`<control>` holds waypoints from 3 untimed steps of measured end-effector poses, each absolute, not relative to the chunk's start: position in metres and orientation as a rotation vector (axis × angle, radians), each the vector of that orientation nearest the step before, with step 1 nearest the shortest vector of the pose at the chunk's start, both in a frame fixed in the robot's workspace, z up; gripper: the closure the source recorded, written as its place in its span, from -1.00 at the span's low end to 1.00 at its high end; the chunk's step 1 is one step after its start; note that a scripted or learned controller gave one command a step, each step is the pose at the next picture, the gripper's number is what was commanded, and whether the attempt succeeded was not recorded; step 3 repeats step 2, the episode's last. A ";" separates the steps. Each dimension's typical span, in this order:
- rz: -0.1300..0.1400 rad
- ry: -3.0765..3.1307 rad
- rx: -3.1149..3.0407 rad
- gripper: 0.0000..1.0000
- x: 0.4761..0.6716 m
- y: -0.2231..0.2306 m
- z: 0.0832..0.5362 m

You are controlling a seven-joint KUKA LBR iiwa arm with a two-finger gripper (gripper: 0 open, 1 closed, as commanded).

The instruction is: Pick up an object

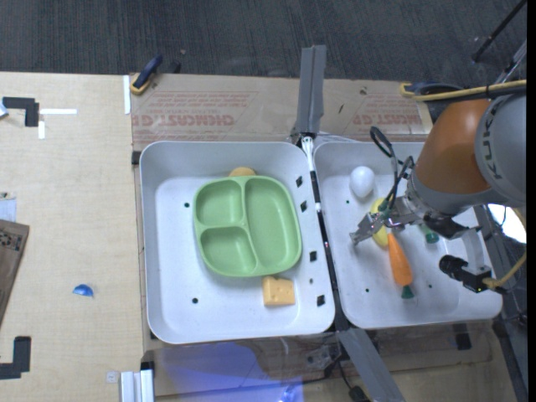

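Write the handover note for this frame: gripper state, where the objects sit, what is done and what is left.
Gripper: low in the right bin, beside a yellow object; nothing visibly held.
Right bin: white egg-like ball near the back, carrot just front of the gripper.
Left bin: green divided plate, yellow cheese-like block at its front, an orange-yellow item peeking behind it.
Done: arm is down among the objects.
Left: grasp one and lift it.

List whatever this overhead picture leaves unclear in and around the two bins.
- Gripper, camera view: the wrist and cables cover it, so the state of its jaws is unreadable.
- Yellow object by the carrot: largely covered by the gripper, so its identity is unclear.
- Orange item behind the green divided plate: the plate hides most of it.
- Right bin: the arm covers its far right.
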State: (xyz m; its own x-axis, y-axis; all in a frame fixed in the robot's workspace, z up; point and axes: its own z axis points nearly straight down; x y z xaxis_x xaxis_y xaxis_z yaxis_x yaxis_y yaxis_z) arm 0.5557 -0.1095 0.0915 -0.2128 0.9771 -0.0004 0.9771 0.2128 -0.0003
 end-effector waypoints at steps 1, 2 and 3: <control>-0.001 2.444 1.975 1.00 0.556 -0.110 0.100; -0.004 2.281 2.161 1.00 0.605 -0.040 0.191; -0.004 2.281 2.161 1.00 0.605 -0.040 0.191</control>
